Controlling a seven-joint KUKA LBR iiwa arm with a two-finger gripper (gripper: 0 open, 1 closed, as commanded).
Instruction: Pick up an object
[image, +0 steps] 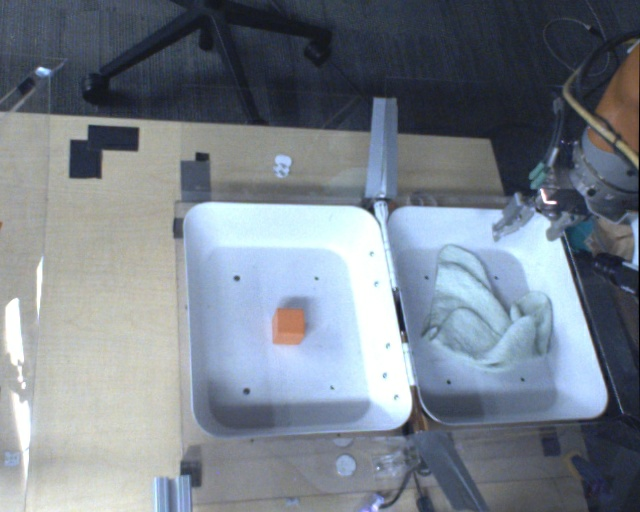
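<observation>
Orange cube (289, 326): near centre of left bin (210, 300), well apart from gripper (530, 218), at roughly 8 o'clock from it. Crumpled cloth (485, 310): in right bin (590, 385), nearer the gripper, at about 7 o'clock from it, not touching it.

Gripper: over the right bin's 1 o'clock corner, above the rim. Two pale fingers (509, 220) spread apart, nothing between them.

Cube: solid orange, matte, square faces, sharp edges, flat on the bin floor. Cloth: off-white, towel-like weave, soft folds, bunched highest toward 3 o'clock. Bins: shallow, white, smooth, rounded corners, small dark dots on the floors, joined along a grey metal divider (381, 150). Bench (100, 300): light wood grain, black tape marks (98, 148) at 10 o'clock.

Arm (605, 140): cut off by the frame edge at 2 o'clock; grey wrist housing and cables partly visible, fingertip detail small and blurred. Cloth underside and any content beneath its folds hidden. Chair base (210, 35) at 12 o'clock partly cut off by the top edge.
</observation>
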